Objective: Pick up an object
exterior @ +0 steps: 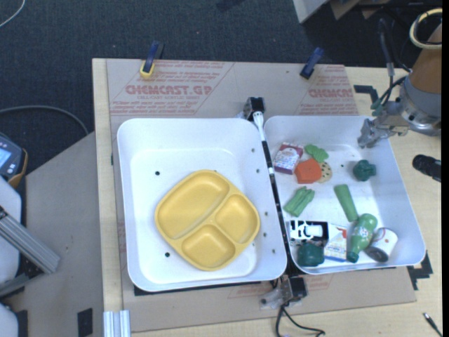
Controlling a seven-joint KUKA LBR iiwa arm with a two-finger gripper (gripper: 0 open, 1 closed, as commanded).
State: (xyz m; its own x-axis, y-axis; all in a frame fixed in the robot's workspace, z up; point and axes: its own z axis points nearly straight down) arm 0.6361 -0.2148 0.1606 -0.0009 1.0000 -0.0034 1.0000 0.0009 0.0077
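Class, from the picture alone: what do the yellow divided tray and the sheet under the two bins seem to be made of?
The yellow three-compartment tray looks like moulded plastic: smooth, uniform colour, soft sheen. The tan printed sheet under the bins looks like matte paper-faced board, possibly masked acrylic; it bears red lettering.

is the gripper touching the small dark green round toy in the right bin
Apart. The camera view shows bare white bin floor between the gripper and the small dark green round toy.

Robot arm (423,83) above the right bin (407,209): orange band, grey wrist ring beneath, small metallic grey gripper (370,133), thin dark cables alongside.
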